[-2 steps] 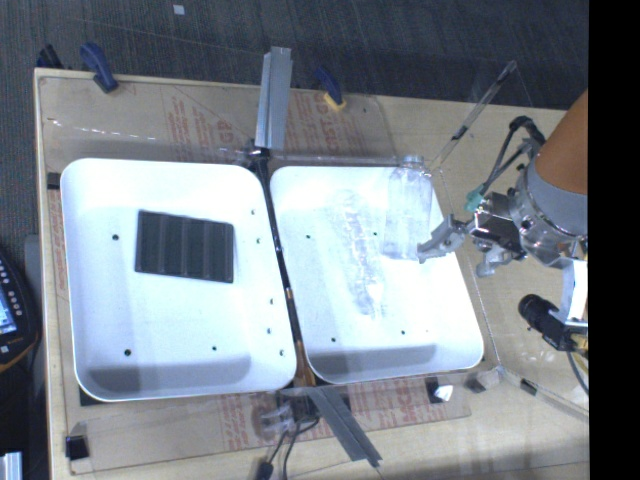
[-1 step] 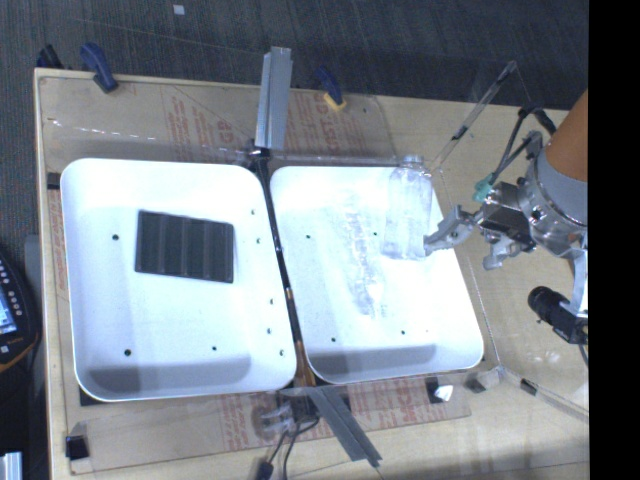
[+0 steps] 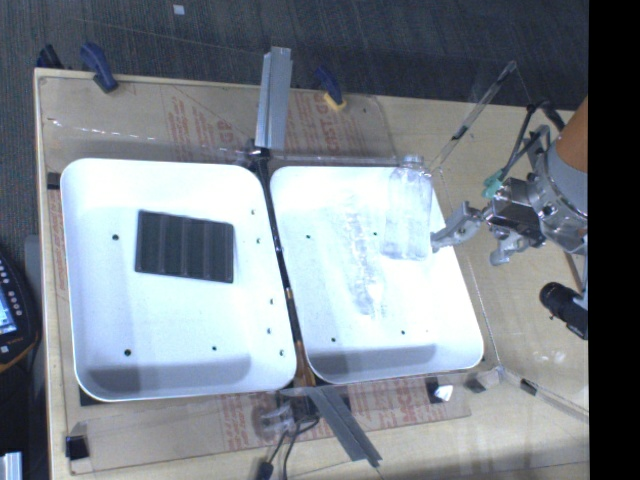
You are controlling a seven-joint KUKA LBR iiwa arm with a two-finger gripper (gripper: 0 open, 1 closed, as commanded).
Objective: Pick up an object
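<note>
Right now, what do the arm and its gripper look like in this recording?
At the view's right edge, the arm shows a grey body with an orange band above the wrist. The gripper is bare silver-grey metal with two slim fingers, on a blocky metal mount. Thin dark cables loop over the wrist, and a small teal fitting sits beside the mount.
</note>
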